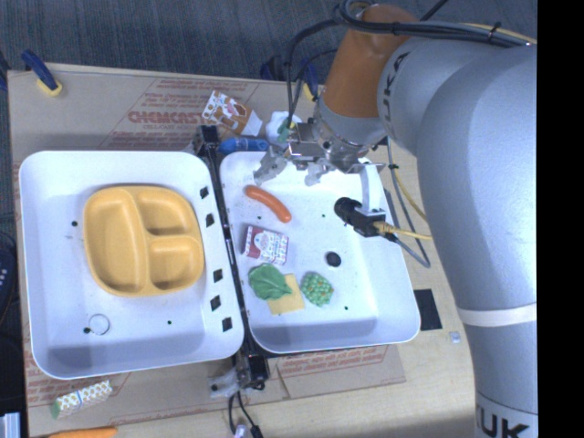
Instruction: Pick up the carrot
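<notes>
Carrot [268, 203] is seen lying loose near the far edge of the right bin [388, 281], not yet lifted. Gripper [297, 164] is poised beside it, jaws spread, nothing held.

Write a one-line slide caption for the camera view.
Gripper hovers over the right bin's far end, just beyond the orange carrot; yellow tray sits in the left bin.

This looks like a robotics lab. A grey industrial arm [474, 153] trailing loose cables reaches over two white bins [55, 336] set on flattened cardboard [137, 108]. Grey carpet [137, 16] lies beyond.
</notes>
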Robot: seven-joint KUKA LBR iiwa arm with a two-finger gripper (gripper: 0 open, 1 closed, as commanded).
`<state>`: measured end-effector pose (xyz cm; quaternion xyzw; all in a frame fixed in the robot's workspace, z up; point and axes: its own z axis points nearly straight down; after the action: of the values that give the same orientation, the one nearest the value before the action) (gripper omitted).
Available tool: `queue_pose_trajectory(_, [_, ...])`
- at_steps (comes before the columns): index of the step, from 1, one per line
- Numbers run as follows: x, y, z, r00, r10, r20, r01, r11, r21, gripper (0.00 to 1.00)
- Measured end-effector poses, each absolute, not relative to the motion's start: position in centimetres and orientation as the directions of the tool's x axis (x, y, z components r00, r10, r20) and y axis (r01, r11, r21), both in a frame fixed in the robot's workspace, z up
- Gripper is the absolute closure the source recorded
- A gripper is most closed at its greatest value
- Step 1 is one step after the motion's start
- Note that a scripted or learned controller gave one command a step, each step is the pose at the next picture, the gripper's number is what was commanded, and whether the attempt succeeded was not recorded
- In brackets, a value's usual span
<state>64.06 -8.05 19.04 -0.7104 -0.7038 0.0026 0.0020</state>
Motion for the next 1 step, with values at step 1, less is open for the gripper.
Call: queue_pose_trajectory(1, [65.22, -9.56, 9.38, -0.104, 0.995, 0.001, 0.995, 0.104, -0.006, 0.00])
